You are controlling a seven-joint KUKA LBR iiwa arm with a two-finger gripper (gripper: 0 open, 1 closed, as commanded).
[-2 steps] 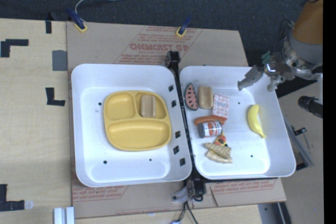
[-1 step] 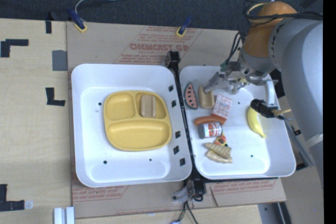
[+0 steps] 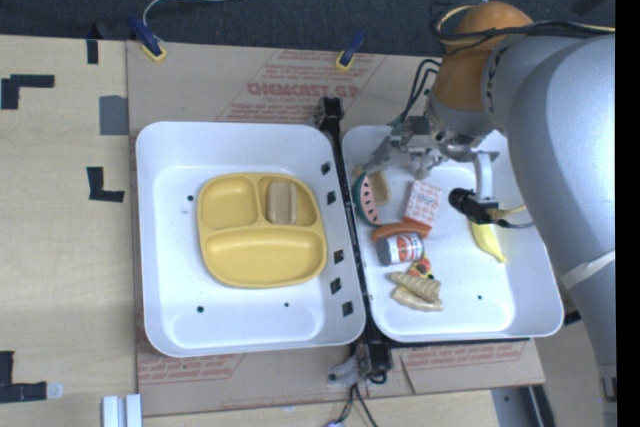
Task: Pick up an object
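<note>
My gripper [image 3: 392, 155] hangs over the back left part of the right bin [image 3: 531, 307], just above a watermelon slice toy [image 3: 371, 197]. A white and red packet [image 3: 421, 203] lies just right of the slice, below the gripper. In front of them a red and white can [image 3: 400, 246] lies on its side. Nearer the front edge are a small orange piece [image 3: 421, 267] and a tan wafer-like toy [image 3: 416, 291]. A yellow banana [image 3: 489, 240] lies at the right of the bin. Nothing shows in the gripper's hold.
The left bin [image 3: 152, 215] holds a yellow divided plate [image 3: 262, 227] with a tan piece [image 3: 283, 203] in its back right compartment. The grey arm [image 3: 560, 115] covers the right bin's back right corner. Black clips [image 3: 333, 120] join the bins along the middle.
</note>
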